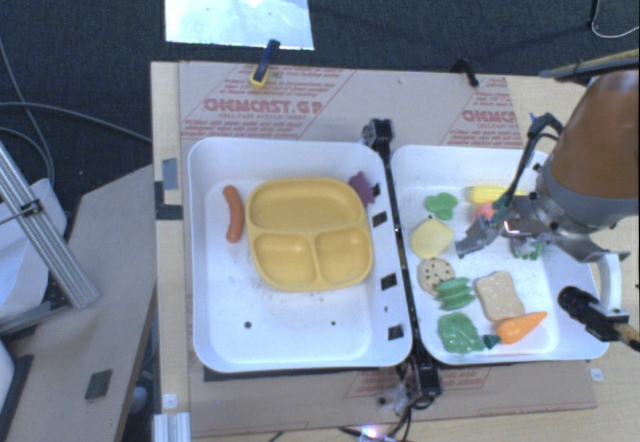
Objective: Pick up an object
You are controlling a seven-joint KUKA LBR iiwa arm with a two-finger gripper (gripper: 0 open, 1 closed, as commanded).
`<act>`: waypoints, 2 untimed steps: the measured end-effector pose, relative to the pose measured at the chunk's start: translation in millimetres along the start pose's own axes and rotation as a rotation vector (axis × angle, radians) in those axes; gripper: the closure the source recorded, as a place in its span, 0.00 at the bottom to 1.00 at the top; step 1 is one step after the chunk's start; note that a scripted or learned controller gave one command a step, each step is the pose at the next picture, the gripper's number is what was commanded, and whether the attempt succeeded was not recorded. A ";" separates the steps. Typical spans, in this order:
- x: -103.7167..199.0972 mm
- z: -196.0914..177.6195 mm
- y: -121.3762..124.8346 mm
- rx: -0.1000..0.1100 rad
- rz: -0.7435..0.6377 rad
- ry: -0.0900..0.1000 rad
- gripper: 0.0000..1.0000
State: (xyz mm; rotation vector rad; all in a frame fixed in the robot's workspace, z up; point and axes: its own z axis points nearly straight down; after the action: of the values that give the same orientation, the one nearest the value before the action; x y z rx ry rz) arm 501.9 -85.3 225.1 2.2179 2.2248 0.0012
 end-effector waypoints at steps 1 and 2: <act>-7.7 87.9 -17.7 0.008 0.004 0.001 0.00; -72.6 68.9 -3.8 -0.003 0.007 -0.005 0.00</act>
State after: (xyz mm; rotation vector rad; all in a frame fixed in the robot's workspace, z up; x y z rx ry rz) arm 498.4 -157.9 156.1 2.2216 2.2131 -0.0012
